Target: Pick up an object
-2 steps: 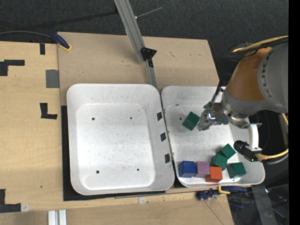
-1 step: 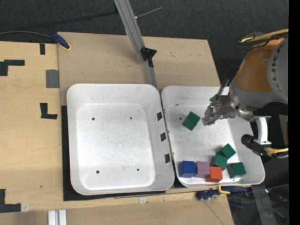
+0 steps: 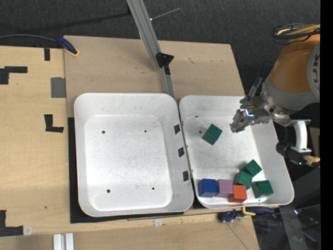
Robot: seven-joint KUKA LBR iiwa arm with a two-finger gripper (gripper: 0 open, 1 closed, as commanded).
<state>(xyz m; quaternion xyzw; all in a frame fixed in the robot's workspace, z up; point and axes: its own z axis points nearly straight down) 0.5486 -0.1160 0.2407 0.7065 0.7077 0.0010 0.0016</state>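
The pincer (image 3: 240, 123) is seen over the right bin (image 3: 270, 139), just beside a lone green block (image 3: 212, 134); its spread cannot be told. If lowered off-centre, the tilted block could be nudged aside and nothing caught.

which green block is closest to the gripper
The lone green block mid-bin, just left of the gripper. The other greens sit clustered with coloured blocks at the right bin's near edge.

My arm reaches in from the right, its orange band high above the wrist. My end effector (image 3: 240, 123) hangs low, pointing down and leftward.
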